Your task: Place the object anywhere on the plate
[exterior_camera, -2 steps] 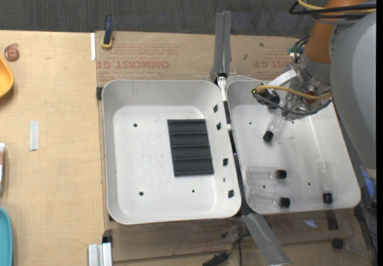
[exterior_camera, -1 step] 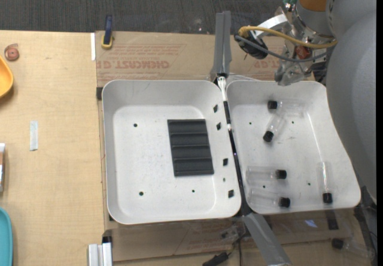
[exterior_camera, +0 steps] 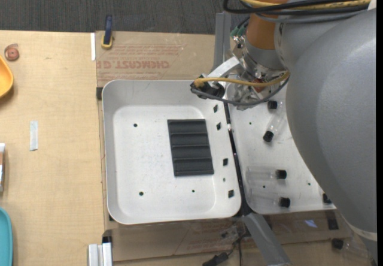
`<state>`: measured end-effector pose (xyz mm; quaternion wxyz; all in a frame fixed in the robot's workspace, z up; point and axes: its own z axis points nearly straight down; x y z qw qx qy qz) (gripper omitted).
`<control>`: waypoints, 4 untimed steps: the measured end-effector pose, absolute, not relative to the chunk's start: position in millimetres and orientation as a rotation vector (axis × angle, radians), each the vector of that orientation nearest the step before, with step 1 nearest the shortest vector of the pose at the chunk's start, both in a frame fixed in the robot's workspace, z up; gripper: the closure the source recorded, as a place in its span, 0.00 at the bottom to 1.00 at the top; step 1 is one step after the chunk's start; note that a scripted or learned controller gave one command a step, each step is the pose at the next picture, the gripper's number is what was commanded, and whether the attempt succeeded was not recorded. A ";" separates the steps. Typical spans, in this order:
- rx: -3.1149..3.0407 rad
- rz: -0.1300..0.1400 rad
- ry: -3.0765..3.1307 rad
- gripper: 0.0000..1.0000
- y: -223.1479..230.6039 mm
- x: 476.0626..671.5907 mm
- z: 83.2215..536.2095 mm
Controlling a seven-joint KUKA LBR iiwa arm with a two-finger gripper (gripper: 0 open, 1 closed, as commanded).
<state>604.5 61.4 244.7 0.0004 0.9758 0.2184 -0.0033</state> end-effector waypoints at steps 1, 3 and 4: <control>3.047 -0.006 0.763 1.00 110.0 530.8 296.2; 2.727 -0.009 1.557 1.00 227.6 589.9 174.3; 2.619 -0.010 1.737 1.00 218.5 534.3 89.9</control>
